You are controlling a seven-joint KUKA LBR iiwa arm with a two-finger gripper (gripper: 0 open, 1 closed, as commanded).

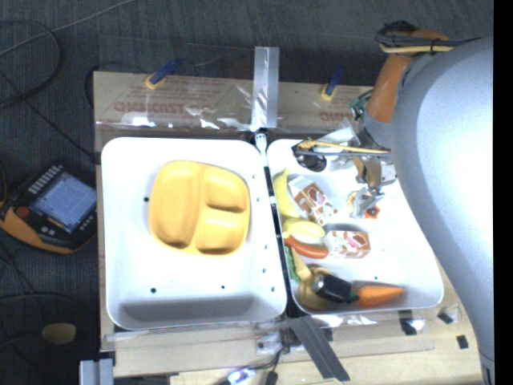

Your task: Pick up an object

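My gripper [366, 201] hangs low over the upper middle of the right bin [417, 239], with the grey arm coming in from the right. Close to its tip is a small orange and white piece [369, 209]; I cannot tell whether the two touch. To the left of the gripper lies a red and white packet [314, 201], and a yellow banana [280, 196] rests along the bin's left wall. Below them are a hot dog [305, 241], a second packet [351, 243], a black object [333, 286] and an orange carrot [378, 294].
A large yellow divided tray [197, 207] lies in the left bin [128, 287]. A ridge between the two bins runs down the middle. The arm's bulk covers the right bin's right edge. A handheld pendant [56, 207] lies on the floor at left.
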